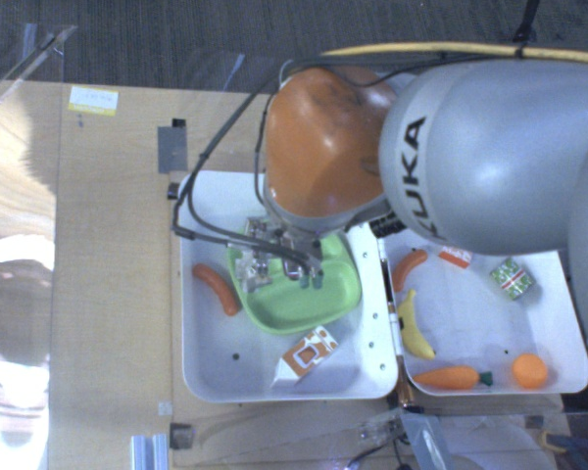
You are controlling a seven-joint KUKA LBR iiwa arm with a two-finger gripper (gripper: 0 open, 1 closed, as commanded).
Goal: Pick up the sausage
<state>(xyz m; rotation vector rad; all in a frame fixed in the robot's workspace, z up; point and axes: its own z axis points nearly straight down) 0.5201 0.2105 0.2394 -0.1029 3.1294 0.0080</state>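
A reddish-orange sausage (217, 288) lies in the left part of the left bin (201, 360), slanting down to the right. A second sausage-like piece (409, 267) rests at the top left of the right bin (490, 346). My gripper (283, 267) hangs over the green bowl (309, 297) in the middle of the left bin, to the right of the left sausage and apart from it. The arm's orange band and grey body cover the bin's far side and hide most of the gripper.
A small orange-and-white carton (309, 352) lies below the bowl. The right bin holds a banana (413, 327), a carrot (452, 377), an orange (530, 370) and a green-and-red box (512, 278). Black cables (211, 231) hang across the left bin's upper left.
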